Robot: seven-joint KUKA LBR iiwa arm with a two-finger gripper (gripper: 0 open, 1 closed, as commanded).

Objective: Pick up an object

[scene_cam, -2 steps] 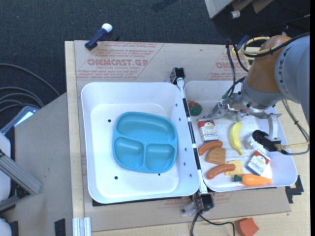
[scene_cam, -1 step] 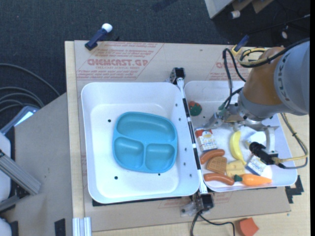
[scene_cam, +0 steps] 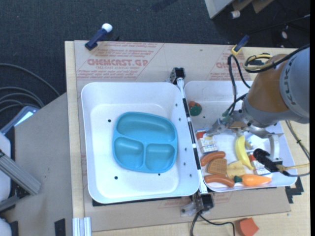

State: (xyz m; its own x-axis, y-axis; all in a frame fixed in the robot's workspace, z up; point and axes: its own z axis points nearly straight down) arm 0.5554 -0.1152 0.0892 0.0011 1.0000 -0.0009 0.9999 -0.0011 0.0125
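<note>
The right white bin [scene_cam: 206, 90] holds several toy foods. A yellow banana [scene_cam: 240, 151] lies near its middle, with a red sausage [scene_cam: 212, 157] and a brown cracker [scene_cam: 216, 167] to its left. A second sausage [scene_cam: 219, 180] and an orange carrot [scene_cam: 256, 180] lie along the front wall. A green and red piece [scene_cam: 195, 108] sits alone at the back left, and a small printed packet [scene_cam: 208, 143] rests by the left wall. My gripper [scene_cam: 222, 126] hangs low over the bin, just behind the packet and the banana, under the grey and orange wrist [scene_cam: 268, 95].
The left white bin [scene_cam: 98, 102] carries a blue divided plate [scene_cam: 145, 141]. A blue and white marker [scene_cam: 98, 36] lies on the board behind it. Cables [scene_cam: 256, 60] loop by the back right corner. An orange block [scene_cam: 247, 226] sits off the front edge.
</note>
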